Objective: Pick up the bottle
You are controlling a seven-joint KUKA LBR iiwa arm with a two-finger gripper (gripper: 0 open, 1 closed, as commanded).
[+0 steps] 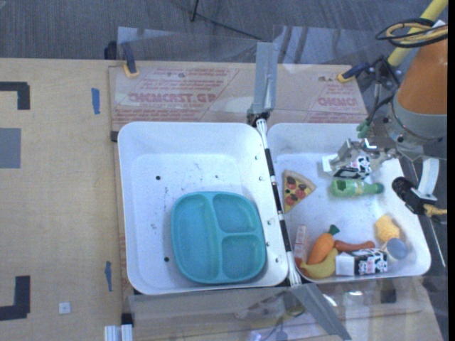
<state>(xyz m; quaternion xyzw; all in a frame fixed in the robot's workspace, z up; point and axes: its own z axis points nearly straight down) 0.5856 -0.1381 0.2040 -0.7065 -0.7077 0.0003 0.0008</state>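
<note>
So the bottle (355, 187) is the green one lying on its side in the right bin (313, 139), up in the far-right part of it, neck pointing right. It looks like a small green plastic bottle with a lighter label patch near the middle. Right above it, basically touching, there's a little black-and-white cow-print carton (359, 166), and the gripper (350, 153) sits right on top of that clutter, just above the bottle. Honestly can't tell how far apart its fingers are or whether it has hold of anything, it's all a metallic jumble there. To the left of the bottle there's a pizza slice (296, 188) lying flat. Toward the near edge there's a carrot (321, 247) over a banana (321, 266), another cow-print carton (370, 261), and a yellow piece (387, 228) on the right. The left bin (142, 148) has a teal divided plate (219, 237).
</note>
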